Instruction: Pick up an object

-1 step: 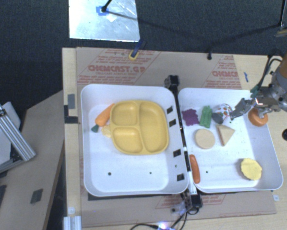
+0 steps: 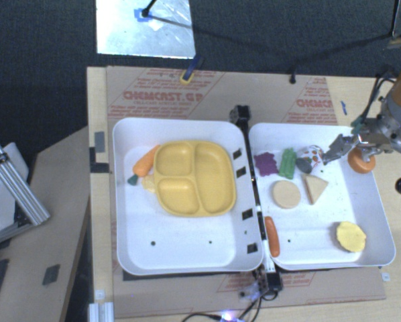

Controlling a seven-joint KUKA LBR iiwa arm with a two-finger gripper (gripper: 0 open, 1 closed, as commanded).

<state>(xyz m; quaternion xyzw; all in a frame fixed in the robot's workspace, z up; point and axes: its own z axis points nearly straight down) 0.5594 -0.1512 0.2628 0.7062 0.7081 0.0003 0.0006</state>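
Note:
The gripper hangs over the upper right part of the right bin, at the end of the grey arm that comes in from the right. Just below it, by the bin's right wall, is a small orange round object. To its left lie a white and red toy, a green pickle and purple grapes. Lower in the bin are a tan cheese wedge, a round beige cracker, a yellow potato piece and a hot dog.
The left bin holds a yellow divided plate with a carrot at its left edge. A black divider runs between the bins. Cardboard lies under both, and a shiny sheet sits behind.

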